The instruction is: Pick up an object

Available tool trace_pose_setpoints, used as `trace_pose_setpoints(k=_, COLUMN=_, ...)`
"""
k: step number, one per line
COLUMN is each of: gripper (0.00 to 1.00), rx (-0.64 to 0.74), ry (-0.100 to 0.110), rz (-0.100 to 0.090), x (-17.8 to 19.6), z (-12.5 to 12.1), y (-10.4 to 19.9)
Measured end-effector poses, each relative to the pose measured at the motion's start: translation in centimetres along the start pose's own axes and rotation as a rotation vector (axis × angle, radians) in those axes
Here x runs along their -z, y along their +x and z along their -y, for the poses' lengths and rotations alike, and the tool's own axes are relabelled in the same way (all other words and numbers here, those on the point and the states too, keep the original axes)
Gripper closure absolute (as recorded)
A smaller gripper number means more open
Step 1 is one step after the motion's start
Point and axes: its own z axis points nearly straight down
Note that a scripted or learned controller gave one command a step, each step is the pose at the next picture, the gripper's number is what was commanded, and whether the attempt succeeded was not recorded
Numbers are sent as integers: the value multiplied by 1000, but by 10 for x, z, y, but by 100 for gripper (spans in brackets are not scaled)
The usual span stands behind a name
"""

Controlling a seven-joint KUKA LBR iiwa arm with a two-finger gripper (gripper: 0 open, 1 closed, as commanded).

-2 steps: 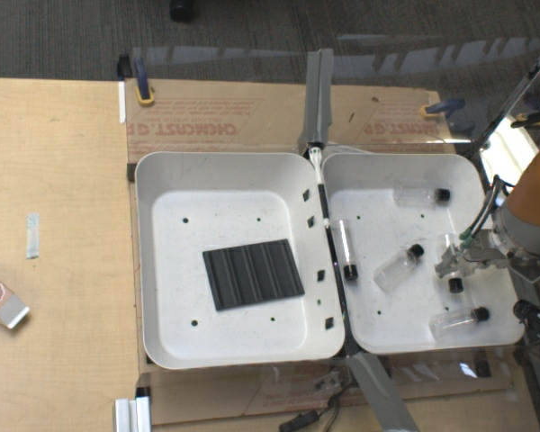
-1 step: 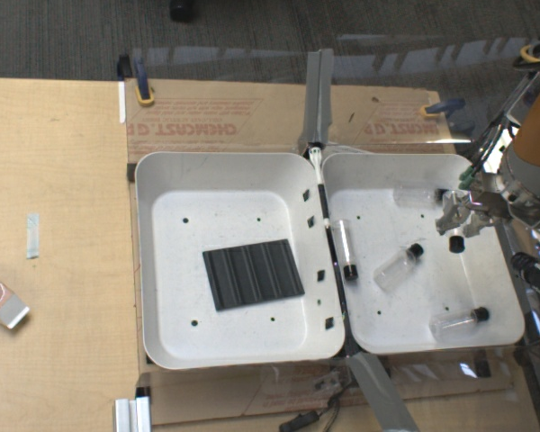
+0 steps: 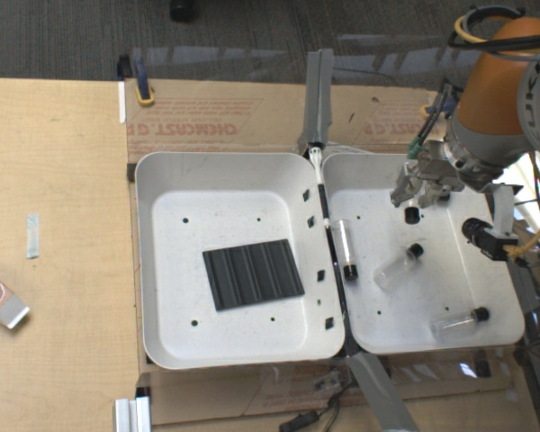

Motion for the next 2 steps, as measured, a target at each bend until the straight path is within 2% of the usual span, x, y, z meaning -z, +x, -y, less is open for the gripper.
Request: trace_pose_setpoints(k=2, gripper=100, rx=5, ry=6, rz=4, x=16, z=0, y=0)
